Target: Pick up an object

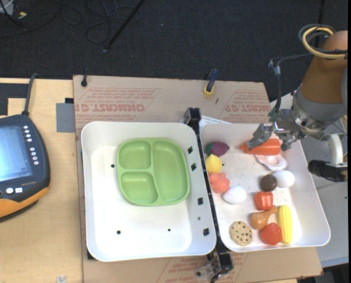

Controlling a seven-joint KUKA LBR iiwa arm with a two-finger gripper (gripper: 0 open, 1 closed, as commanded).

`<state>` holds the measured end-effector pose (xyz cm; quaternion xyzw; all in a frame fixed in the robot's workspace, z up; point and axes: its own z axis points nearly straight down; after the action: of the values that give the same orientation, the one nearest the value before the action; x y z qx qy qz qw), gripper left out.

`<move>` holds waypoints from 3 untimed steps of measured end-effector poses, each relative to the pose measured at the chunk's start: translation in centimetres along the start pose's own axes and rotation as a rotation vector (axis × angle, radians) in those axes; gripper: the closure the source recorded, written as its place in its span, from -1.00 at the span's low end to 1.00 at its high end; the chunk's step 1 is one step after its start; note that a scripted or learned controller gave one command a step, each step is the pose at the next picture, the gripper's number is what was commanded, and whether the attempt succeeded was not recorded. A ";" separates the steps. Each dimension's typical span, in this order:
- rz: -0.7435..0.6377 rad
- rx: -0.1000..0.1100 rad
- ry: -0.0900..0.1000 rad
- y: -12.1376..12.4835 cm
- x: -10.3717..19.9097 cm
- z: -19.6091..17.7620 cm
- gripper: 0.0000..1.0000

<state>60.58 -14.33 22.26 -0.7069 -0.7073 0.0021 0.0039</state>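
Note:
My gripper (274, 138) hangs over the far part of the right bin (317, 214), coming in from the right. An orange carrot-shaped toy (261, 147) lies between its fingers, pointing left, and the gripper is shut on it. Just below it a white and pink piece (273, 160) rests on the bin floor. The bin also holds several toy foods: a purple piece (218, 148), a yellow one (214, 163), a pink strawberry (219, 183), two white eggs (235, 195) (285, 178), a brown ball (268, 183), a corn cob (285, 223) and a cookie (241, 232).
In the left bin (99, 217) lies a green divided plate (153, 171). A black divider (202, 181) separates the two bins. A teach pendant (10, 164) lies on the bench at far left. A yellow clamp (209, 86) sits behind the bins.

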 end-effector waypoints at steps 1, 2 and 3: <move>0.000 -0.007 -0.002 0.2 0.0 -0.2 -1.00; -0.002 -0.001 -0.001 0.1 0.4 6.2 -1.00; 0.001 -0.001 0.000 -0.1 1.3 11.2 -1.00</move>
<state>60.42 -13.00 11.11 -0.7074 -0.7068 0.0017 0.0036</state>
